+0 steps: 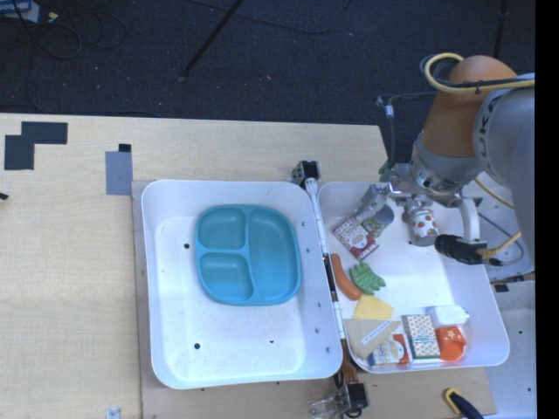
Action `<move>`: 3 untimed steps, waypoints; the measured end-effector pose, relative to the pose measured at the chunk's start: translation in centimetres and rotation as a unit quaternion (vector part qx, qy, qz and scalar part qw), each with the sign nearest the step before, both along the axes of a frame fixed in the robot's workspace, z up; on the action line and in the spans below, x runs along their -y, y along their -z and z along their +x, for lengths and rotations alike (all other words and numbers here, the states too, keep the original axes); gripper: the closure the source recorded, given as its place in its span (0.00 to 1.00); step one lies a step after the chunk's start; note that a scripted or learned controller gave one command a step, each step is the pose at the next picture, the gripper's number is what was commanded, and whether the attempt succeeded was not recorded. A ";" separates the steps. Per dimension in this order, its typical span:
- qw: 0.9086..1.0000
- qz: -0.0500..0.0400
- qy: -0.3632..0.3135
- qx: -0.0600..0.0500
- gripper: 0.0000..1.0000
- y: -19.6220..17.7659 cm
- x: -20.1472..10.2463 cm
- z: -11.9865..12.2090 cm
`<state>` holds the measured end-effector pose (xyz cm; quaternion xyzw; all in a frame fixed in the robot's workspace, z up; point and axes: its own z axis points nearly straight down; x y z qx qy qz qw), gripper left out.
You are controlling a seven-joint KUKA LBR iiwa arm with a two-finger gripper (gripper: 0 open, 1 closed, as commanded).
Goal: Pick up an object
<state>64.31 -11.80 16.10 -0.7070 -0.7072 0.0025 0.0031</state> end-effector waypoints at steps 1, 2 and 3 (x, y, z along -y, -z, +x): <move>1.000 -0.001 0.000 0.002 0.00 -7.5 4.5 0.1; 1.000 0.000 0.000 0.000 0.00 0.4 8.1 0.0; 1.000 -0.002 0.000 0.011 0.00 2.6 7.7 0.5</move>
